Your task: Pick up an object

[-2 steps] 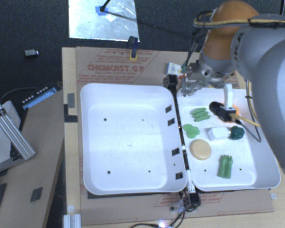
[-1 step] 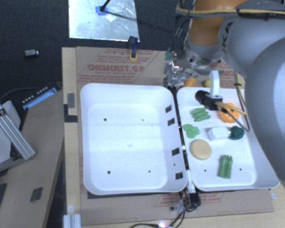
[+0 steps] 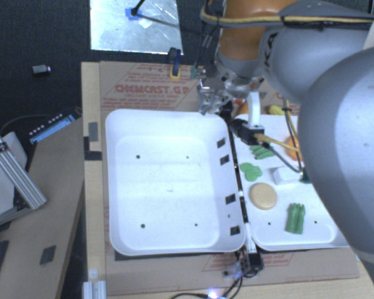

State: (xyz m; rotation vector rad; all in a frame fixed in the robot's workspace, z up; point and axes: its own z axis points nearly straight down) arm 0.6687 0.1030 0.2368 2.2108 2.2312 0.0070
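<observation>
My gripper [image 3: 215,101] hangs under the orange wrist band at the far end of the bins, over the divide between the left bin [image 3: 168,185] and the right bin [image 3: 315,234]. Nothing shows in its grasp. The right bin holds a tan round piece [image 3: 262,195], a green ridged piece [image 3: 295,218], a small green leafy piece [image 3: 250,170], another green piece [image 3: 260,151] and a white block [image 3: 285,174]. A yellow item [image 3: 275,110] and an orange item [image 3: 291,144] lie farther back, partly hidden by the arm.
The big grey arm [image 3: 343,104] covers the right bin's far and right side. Black clips [image 3: 225,160] line the wall between the bins. A cardboard sheet [image 3: 149,89] lies under both bins, with a yellow and blue clamp [image 3: 174,64] at its back edge.
</observation>
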